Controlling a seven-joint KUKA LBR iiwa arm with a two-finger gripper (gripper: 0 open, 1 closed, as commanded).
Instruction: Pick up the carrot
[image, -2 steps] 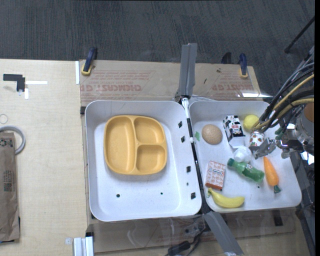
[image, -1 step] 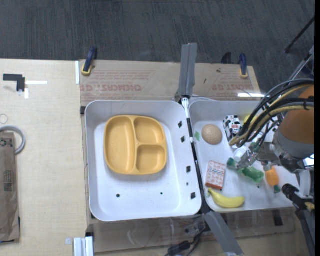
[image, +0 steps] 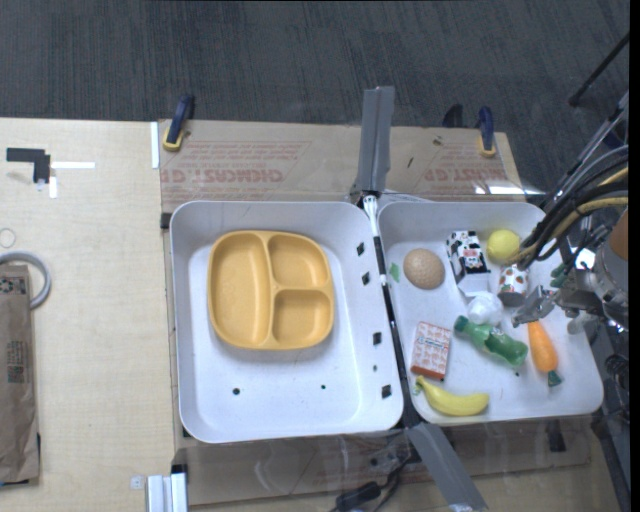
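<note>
Right now your gripper (image: 537, 308) sits low in the right-hand shallow white bin (image: 575, 400), just above the carrot.
You can find the small orange carrot with a green stem end (image: 543, 350) lying near that bin's right wall, beside the green plastic bottle (image: 492, 340); whether the gripper is open or closed, you cannot tell. A yellow three-compartment plate (image: 270, 290) fills the left bin (image: 190, 330).

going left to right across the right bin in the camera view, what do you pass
egg → small box → banana → green bottle → lemon → carrot
</note>
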